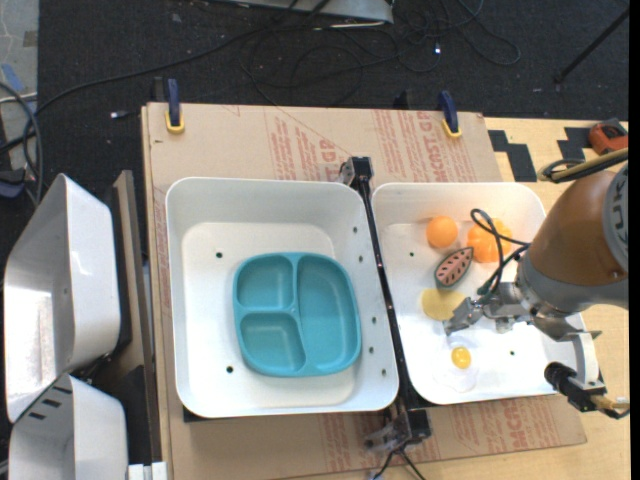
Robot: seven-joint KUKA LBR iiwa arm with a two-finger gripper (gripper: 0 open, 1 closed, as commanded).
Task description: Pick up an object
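Pale yellow piece [438,303]: lies flat on the floor of the right bin [520,200], just left of the gripper's tip, so close that touching cannot be ruled out. It looks like the likeliest target.

Small yellow object [460,357]: sits a little below the gripper, nearer the bin's front edge, apart from the tip.

Brown leaf-shaped object [454,266]: lies tilted above the pale yellow piece, just beside it.

Orange balls: one [442,232] sits near the top of the bin and a second [486,245] to its right, partly crossed by a black cable [488,225].

Gripper [466,315]: low over the right bin's floor, pointing left; whether its tip is spread or pressed together cannot be told, and nothing is seen pinched in it.

Arm [585,238]: reaches in from the right, its orange band over the bin's right side.

Step in hand: judged to be the approach and closing on one object; no lift has begun.

Doing it well: the tip should centre over one piece alone, with the leaf-shaped object kept out of the bite. The pale piece looks thin and flat, so a low, square descent is probably needed or it may slide away.

Left bin [190,268]: holds a teal divided plate [296,313], well apart from the gripper.
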